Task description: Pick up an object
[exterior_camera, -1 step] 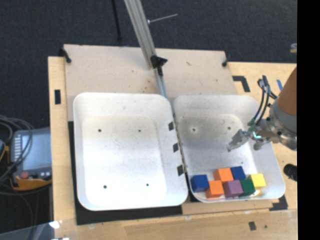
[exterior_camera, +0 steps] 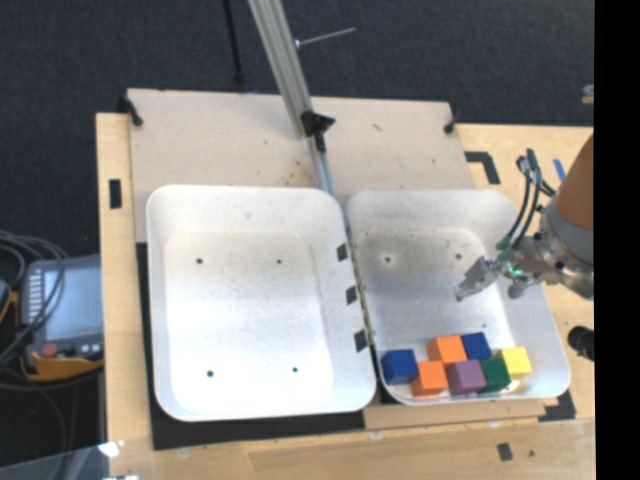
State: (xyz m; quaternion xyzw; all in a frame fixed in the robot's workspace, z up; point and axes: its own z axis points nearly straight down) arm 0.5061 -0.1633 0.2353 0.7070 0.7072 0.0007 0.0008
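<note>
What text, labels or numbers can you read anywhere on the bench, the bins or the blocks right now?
None can be read.
The coloured blocks in the right bin show plain faces with no markings.
The left bin carries dark dots, not characters.
The handheld control unit at the left edge has a screen too blurred to read.
The gripper shows no legible label.

1 fixed camera above, looking down aslant on 2 bins [exterior_camera: 250, 203].

Dark carpet floor [exterior_camera: 120, 28] surrounds a pale wooden bench [exterior_camera: 380, 118] (cables at left).
</note>
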